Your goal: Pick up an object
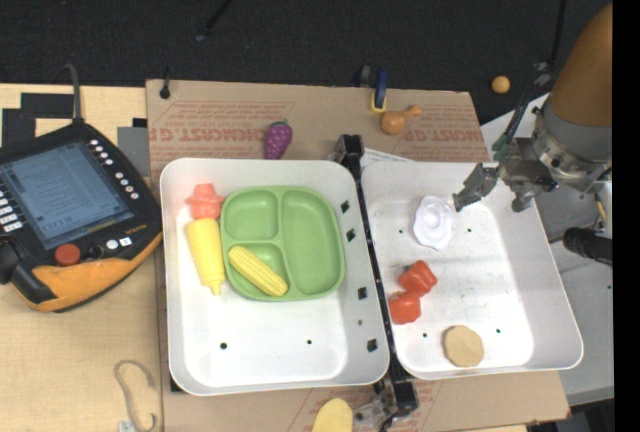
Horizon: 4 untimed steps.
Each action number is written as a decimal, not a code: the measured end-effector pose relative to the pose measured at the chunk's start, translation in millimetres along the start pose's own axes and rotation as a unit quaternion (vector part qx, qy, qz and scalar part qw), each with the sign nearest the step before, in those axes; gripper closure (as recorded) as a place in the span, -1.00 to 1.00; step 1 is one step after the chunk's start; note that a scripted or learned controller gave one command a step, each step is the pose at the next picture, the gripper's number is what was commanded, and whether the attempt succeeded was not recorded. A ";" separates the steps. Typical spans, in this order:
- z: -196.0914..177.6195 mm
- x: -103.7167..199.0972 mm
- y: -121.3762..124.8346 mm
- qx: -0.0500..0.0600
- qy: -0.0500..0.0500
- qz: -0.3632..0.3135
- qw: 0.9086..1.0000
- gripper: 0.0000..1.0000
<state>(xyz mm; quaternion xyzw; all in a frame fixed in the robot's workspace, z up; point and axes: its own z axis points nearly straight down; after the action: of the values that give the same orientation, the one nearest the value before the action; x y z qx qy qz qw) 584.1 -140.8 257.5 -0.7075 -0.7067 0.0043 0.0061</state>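
The pincer (pixel 497 185) hangs over the right bin's (pixel 560 320) far edge, fingers spread and holding nothing. The nearest object, a white lump (pixel 434 221), lies just beside it. A good grasp means centring above the lump, descending straight, then closing.

A broad orange band (pixel 585 70) was seen on the arm, with a grey ring beneath it at the wrist (pixel 572 135). Below that, dark metal parts and thin dark cables were carried, ending in black jaws.
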 end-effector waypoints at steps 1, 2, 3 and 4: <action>-7.3 0.0 1.8 -0.006 -0.001 -0.001 1.000 -1.00; 55.3 7.2 6.9 -0.004 0.000 -0.002 1.000 -1.00; 119.2 7.3 9.1 -0.004 0.000 -0.001 1.000 -1.00; 172.9 10.4 9.4 -0.004 0.000 -0.001 1.000 -1.00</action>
<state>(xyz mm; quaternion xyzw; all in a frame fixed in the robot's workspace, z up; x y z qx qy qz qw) 590.9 -129.9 84.5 -0.7068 -0.7074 0.0014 0.0027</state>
